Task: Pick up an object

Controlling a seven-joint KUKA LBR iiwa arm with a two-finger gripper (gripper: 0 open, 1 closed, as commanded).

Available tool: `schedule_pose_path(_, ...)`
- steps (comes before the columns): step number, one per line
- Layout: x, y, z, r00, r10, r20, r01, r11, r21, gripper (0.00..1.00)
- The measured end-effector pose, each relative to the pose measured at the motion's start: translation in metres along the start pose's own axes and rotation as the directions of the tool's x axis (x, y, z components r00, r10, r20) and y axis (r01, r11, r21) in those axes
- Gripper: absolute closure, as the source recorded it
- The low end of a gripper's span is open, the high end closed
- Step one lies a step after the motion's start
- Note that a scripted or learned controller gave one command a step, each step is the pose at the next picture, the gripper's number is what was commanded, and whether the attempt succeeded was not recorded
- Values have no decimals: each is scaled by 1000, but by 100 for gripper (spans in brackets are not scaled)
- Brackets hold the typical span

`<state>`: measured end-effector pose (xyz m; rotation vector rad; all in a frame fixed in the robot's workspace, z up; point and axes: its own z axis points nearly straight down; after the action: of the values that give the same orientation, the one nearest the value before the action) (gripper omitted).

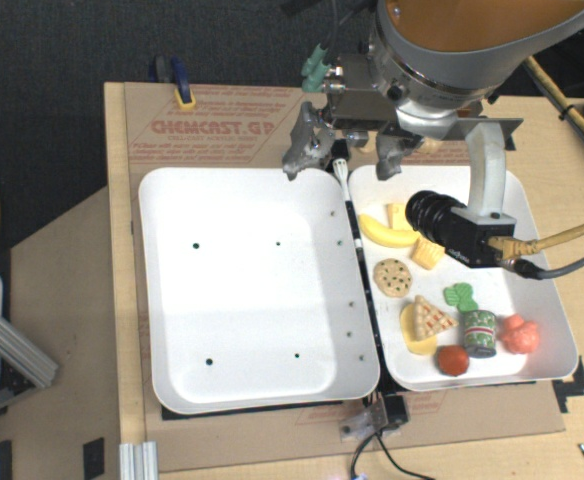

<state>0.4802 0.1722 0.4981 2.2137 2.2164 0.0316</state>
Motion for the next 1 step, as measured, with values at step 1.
schedule_pose_path(1,31,24,165,1000,0,14,-1,999,36,0)
